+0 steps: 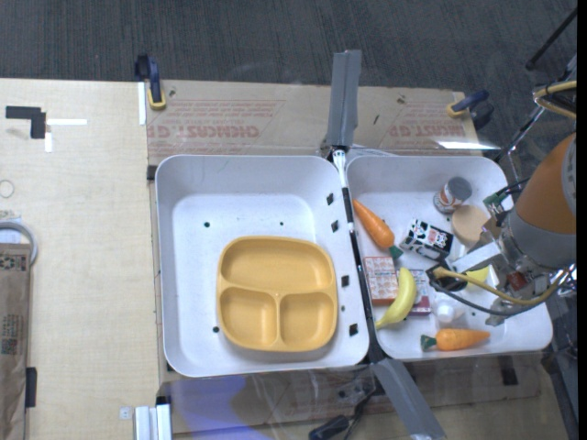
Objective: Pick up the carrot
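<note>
Judging by its smooth, even sheen, I take the carrot (373,225) for a light, stiff plastic toy, probably a little slippery and not fragile. It lies in the right bin (408,186), close to the left wall, slanted, with its narrow tip toward the back and what seems to be a green top toward the front. I would grip across the thick middle, where the taper is least likely to squeeze it out. A 2nd carrot (460,339), orange with a green stub, lies near the front wall, just beside the banana (401,299). My claw (514,280) hangs over the bin's right side, well apart from the 1st carrot. I cannot tell whether it is released or clenched.
</note>
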